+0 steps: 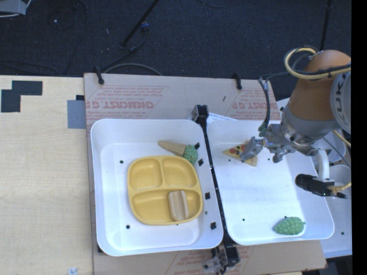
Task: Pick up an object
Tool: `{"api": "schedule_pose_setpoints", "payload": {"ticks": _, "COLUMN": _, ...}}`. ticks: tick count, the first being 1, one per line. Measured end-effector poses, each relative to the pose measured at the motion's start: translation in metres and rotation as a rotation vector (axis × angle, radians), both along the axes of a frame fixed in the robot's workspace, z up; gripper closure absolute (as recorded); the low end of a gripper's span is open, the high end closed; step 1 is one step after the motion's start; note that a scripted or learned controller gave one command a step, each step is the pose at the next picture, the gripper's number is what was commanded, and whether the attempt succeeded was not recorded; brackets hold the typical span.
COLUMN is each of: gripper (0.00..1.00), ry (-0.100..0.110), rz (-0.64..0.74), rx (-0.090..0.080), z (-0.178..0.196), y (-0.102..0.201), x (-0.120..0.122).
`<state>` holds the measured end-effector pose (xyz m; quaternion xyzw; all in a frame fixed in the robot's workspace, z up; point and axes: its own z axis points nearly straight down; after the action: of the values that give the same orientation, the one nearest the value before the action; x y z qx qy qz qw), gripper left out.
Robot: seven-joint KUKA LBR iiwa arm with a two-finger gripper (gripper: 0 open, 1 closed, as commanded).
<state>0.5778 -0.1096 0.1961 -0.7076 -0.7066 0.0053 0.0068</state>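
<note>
Gripper rests on the pizza slice in right bin.

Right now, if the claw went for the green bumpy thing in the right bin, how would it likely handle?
The green bumpy thing looks like a small toy food, so probably light. Its rounded, lumpy outline suggests it may rock or roll when nudged, and might slip from a pinch. It lies near the right bin's front corner, so a push could trap it against the wall.
</note>
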Motion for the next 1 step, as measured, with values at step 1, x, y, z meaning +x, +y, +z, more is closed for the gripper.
{"api": "schedule_pose_setpoints", "payload": {"ticks": 1, "gripper": 0.0, "ry": -0.013, "rz": 0.002, "rx": -0.001, "z": 0.0072, "y": -0.0001, "x": 0.0029}}
